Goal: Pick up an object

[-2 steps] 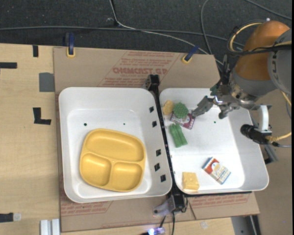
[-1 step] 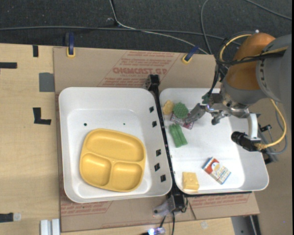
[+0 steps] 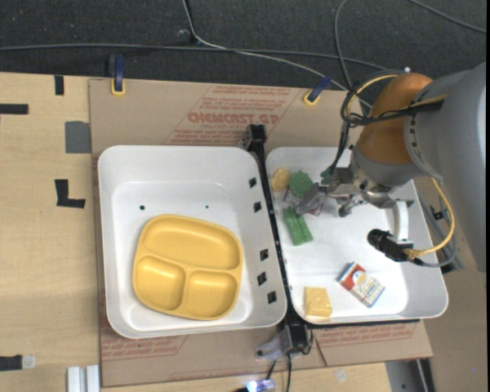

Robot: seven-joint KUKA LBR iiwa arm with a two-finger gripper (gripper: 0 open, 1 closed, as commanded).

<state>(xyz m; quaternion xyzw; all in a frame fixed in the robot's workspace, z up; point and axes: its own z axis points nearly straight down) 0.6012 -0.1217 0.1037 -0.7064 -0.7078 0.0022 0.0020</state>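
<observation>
The claw is hanging low over the far left part of the right bin, its dark fingers reaching toward a small cluster of objects there. Whether those fingers are spread or pressed together, I cannot tell; they are blurring into a grey-green piece just under them, and nothing is plainly sitting between them.

Just left of the claw a small yellow piece is lying by the bin's wall, and just near of it a green block is resting on the floor. Further toward the near edge, a pale yellow block and a small printed packet are lying well apart from the claw. In the left bin a yellow divided tray is sitting flat.

As I judge it, the pick is only at the reaching stage: every object is lying in a bin, so gripping and lifting are both left to do.

The arm is coming in from the right, bending down so the orange band is tilting over the bin's far side, wrist pointing left.
</observation>
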